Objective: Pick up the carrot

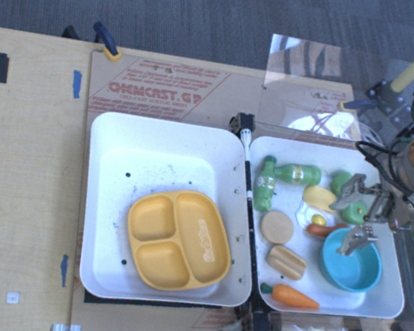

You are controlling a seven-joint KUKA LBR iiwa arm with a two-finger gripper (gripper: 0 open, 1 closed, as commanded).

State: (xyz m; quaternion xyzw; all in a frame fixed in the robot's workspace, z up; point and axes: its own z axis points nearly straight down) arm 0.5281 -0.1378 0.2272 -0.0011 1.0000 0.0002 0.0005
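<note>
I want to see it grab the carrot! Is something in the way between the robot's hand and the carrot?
Partly, I think. The end effector hangs above the round blue plastic bowl, in the right white bin. The orange toy carrot lies by the near edge, down-left of the bowl. Coming from above, only the bowl's rim sits nearby.

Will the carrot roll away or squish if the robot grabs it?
The carrot looks like a hard toy, so it probably won't squish. It is round and tapered, lying flat near the bin's front wall, so it could roll or pivot if nudged. Its smooth skin may slip between the gripper fingers.
</note>
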